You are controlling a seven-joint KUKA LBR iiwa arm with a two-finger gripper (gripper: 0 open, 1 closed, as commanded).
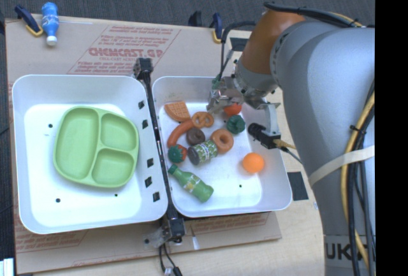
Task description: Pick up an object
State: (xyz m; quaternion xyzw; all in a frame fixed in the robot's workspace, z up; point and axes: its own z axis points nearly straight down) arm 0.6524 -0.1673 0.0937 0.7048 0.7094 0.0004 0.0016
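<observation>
My gripper (221, 101) hangs low over the back of the right bin (275, 188), beneath the orange wrist band. A red round piece (233, 109) lies right beside it, partly hidden by the gripper. A dark green piece (236, 124) sits just in front of that. Nearby lie a pretzel (203, 119), an orange cracker (177, 110), an orange sausage (180, 134), a brown donut (196, 136), a tan donut (222, 139), a green can (204, 152), a green bottle (191, 183) and an orange ball (253, 163).
The left bin (32, 204) holds a light green divided plate (95, 147). A blue bottle (50, 21) stands on the cardboard at the back left. The grey arm (325, 77) covers the right side of the bench. A black divider (152, 134) runs between the bins.
</observation>
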